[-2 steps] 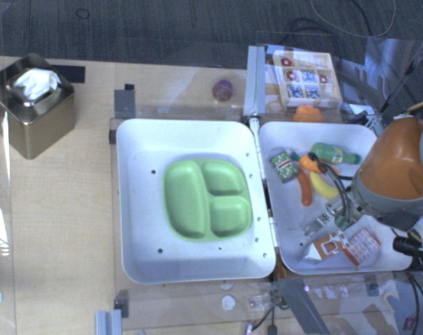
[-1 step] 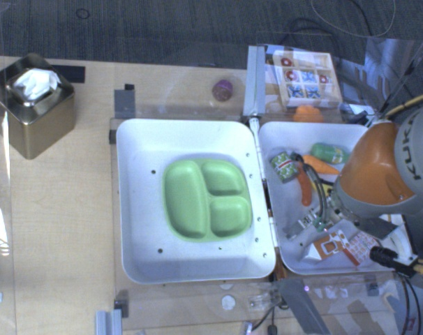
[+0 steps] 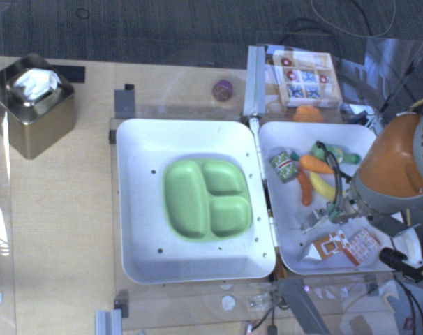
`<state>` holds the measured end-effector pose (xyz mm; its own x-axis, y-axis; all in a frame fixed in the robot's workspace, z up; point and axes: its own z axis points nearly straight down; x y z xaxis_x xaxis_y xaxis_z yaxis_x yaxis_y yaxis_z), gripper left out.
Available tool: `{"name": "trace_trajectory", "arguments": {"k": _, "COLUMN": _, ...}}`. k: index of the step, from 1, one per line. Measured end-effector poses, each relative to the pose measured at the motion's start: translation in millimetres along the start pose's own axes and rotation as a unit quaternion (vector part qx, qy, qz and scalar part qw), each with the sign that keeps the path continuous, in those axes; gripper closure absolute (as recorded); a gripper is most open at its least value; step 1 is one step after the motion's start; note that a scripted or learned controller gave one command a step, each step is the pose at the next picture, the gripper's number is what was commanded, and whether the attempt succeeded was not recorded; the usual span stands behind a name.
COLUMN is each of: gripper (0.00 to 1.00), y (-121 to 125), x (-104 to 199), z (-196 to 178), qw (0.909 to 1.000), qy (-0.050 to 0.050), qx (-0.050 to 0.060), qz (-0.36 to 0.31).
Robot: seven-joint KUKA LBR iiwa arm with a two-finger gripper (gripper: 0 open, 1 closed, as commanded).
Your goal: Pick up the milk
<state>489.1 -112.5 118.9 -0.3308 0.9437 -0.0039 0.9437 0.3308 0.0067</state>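
1. The right white bin (image 3: 290,253) holds everything that matters; our gripper (image 3: 328,213) hangs low over its middle, reaching in from the right.
2. The left white bin (image 3: 138,187), well off to the gripper's left, carries a green divided tray (image 3: 206,198).
3. We judge the milk (image 3: 347,246) to be the white and orange carton lying flat just below and slightly right of the gripper, its long axis running left to right.
4. Above the gripper lie a banana (image 3: 322,185), two carrots (image 3: 315,164), and a green box (image 3: 285,166); none blocks the milk.
5. We cannot tell how far the gripper is parted; nothing shows between it.
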Motion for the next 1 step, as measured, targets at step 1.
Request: {"name": "trace_trajectory", "arguments": {"k": 1, "gripper": 0.0, "y": -16.7, "x": -45.6, "z": 20.4, "qw": 0.9998, "qy": 0.0, "qx": 0.001, "qz": -0.017}}
